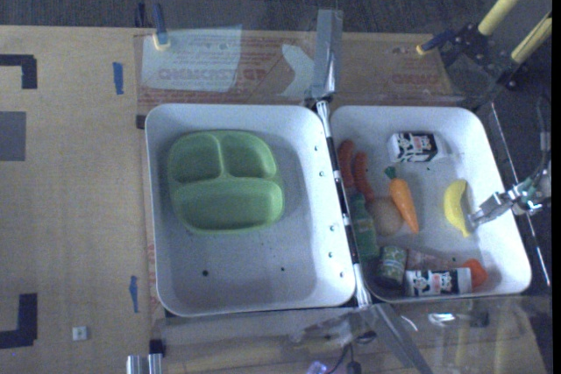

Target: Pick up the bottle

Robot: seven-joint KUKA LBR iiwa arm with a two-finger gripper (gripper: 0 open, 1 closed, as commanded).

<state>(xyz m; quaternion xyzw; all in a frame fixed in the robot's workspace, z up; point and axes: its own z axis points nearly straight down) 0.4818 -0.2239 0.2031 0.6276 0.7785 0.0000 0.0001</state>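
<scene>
Wooden bench top [70, 215] on my feed, with 2 shallow white bins side by side. Left bin [175, 276] has a green divided plate [225, 180] sitting in its upper half. Right bin [500, 166] is where all the clutter is.

Gripper [498, 204] is poking in at the right bin's right wall, just beside the banana [455, 206]. Honestly I can't tell if it's spread or pinched from this angle, it's just a small metallic blur.

The bottle [364, 228] looks to be the dark green one lying along the bin's left wall, below the 2 red sausages [353, 166] and touching the potato [387, 215]. So it's on the far side of the bin from the gripper, well apart, with the carrot [402, 201] and banana between them. Nothing is in the gripper's grasp as far as I can see.

Other stuff: a milk carton [413, 146] near the top, another carton [436, 281] lying along the bottom wall, a small dark can [392, 263] beside it, and something orange [476, 270] half tucked behind that carton, too small to identify. The bottle's label is unreadable.
</scene>
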